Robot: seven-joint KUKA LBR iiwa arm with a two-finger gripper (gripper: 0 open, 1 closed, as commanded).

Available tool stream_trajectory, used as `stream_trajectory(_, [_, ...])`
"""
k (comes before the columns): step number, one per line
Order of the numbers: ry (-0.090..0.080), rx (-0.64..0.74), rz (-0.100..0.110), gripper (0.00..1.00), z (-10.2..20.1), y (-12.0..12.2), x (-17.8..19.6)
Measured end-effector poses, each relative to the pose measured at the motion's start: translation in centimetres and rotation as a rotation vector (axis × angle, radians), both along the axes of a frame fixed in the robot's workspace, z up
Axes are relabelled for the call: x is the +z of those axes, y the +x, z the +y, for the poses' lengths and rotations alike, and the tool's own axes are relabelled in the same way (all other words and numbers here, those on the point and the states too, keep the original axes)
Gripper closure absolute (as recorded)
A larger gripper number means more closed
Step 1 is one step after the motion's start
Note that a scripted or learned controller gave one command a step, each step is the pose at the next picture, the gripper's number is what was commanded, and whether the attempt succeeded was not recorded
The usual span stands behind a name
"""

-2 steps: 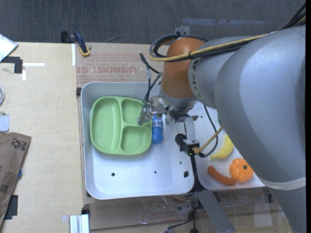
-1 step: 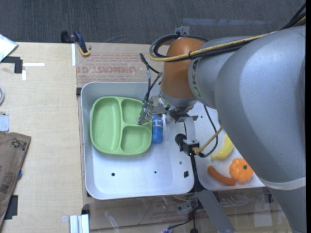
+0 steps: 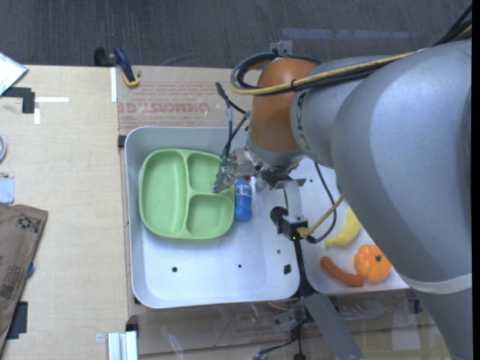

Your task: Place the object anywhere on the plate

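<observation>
A light green divided plate (image 3: 184,193) lies in the left white bin (image 3: 202,276), toward its upper left. A small blue bottle-like object (image 3: 242,201) stands out just off the plate's right rim, its upper end tucked under my gripper (image 3: 236,177). The gripper hangs over the plate's right edge, directly above the blue object's top. The wrist and cables hide where the gripper meets the object, so I cannot tell whether it is held or resting on the bin floor.
The right bin (image 3: 319,280) holds a yellow banana (image 3: 346,231), a small orange pumpkin (image 3: 373,263) and an orange-red carrot-shaped piece (image 3: 341,272). The grey arm covers much of that bin. A black cable (image 3: 289,227) hangs near the divider between the bins.
</observation>
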State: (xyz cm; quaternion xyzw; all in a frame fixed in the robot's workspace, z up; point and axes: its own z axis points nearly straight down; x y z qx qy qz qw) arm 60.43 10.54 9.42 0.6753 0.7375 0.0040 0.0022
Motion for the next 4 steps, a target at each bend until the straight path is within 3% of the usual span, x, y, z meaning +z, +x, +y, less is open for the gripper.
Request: stream_trajectory(4, [0.000, 0.000, 0.000, 0.00, 0.00, 0.00, 0.00])
